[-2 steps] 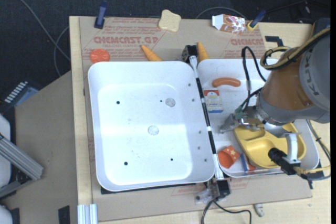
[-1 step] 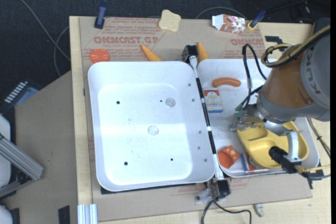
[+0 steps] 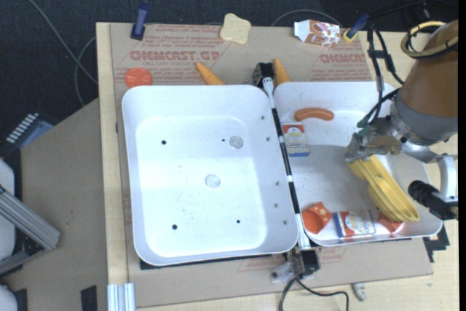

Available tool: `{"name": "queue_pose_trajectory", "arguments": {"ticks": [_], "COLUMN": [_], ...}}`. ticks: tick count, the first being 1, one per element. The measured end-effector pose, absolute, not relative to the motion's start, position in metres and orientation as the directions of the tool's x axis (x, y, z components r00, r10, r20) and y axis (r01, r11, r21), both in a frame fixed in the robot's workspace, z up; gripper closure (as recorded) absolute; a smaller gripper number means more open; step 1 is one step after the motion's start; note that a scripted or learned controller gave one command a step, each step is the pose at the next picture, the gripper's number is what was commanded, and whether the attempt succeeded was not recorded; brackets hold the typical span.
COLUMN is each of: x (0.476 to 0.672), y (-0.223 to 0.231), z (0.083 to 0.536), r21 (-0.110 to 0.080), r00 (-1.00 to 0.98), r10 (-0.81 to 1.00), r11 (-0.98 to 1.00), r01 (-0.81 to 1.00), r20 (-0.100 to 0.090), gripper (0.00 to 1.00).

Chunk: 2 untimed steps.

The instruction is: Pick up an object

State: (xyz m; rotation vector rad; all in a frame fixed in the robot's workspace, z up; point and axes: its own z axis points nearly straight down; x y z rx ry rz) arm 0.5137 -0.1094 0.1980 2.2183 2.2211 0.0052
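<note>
The right bin (image 3: 331, 88) holds a yellow banana bunch (image 3: 387, 193) lying along its right side. Near the bin's back lies a reddish sausage (image 3: 314, 113), and a small red and white carton (image 3: 295, 140) rests against the left wall. An orange-red piece (image 3: 315, 218) and a flat red and white box (image 3: 360, 224) lie along the front wall. My gripper (image 3: 366, 148) reaches in from the right and sits low over the bananas' upper end, touching or nearly touching it. The wrist hides how its jaws stand.
The left bin (image 3: 182, 215) has two small round discs (image 3: 235, 143) (image 3: 212, 180) on its floor. On the cardboard behind the bins lie a beige slice (image 3: 235, 28), an orange carrot (image 3: 209, 73), an orange cap (image 3: 137, 76), a blue clip (image 3: 139, 20) and a torn wrapper (image 3: 317, 31).
</note>
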Motion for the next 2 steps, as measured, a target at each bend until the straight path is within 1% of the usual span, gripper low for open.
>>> {"name": "queue_pose_trajectory", "arguments": {"ticks": [1,2], "x": [0.505,0.587], "y": [-0.116,-0.037], "z": [0.161,0.206], "r21": [-0.003,0.002], "r00": [-0.011,-0.002], "r10": [1.0,1.0], "r11": [0.011,0.002], "r01": [1.0,1.0], "r20": [0.018,0.002], "gripper": [1.0,1.0]}}
